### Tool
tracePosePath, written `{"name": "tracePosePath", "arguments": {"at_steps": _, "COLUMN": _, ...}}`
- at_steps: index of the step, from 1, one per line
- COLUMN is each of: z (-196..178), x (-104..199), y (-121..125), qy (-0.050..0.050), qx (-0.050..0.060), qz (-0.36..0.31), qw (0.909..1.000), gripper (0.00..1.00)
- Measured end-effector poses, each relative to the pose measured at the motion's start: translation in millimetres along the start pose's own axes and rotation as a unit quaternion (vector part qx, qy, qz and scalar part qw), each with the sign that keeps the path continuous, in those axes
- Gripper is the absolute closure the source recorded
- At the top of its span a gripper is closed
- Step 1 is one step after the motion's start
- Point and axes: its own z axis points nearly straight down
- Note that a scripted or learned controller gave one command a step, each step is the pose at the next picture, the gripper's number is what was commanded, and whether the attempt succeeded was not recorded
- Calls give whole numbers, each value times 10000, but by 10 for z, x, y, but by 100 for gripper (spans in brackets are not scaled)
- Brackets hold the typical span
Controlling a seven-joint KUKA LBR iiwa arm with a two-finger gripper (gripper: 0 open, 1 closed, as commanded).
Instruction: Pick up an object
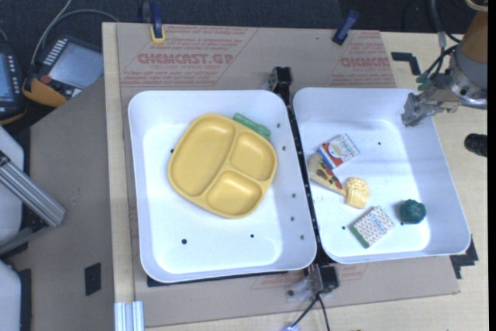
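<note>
The right bin [434, 167] holds several small items: a red, white and blue packet [339, 149], a yellow wedge-shaped piece [324, 174], a pale yellow knobbly object [356, 191], a patterned sponge with a green edge [372, 225] and a dark green ball [411, 211]. My gripper [413, 111] hangs over the far right corner of that bin, apart from all of these items, with nothing visible in it. The grey arm comes in from the right edge.
The left bin [155, 229] carries a yellow three-compartment plate [222, 164] with a green object [252, 125] peeking out behind its far rim. A black clamp [280, 77] sits between the bins at the back. Cables and devices lie off the bench at left.
</note>
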Motion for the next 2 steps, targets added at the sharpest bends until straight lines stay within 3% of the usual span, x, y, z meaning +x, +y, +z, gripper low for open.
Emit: {"name": "tracePosePath", "arguments": {"at_steps": 2, "z": -923, "x": -5, "y": 73, "qy": -6, "qx": -8, "qz": -1, "qw": 10000, "gripper": 100}}
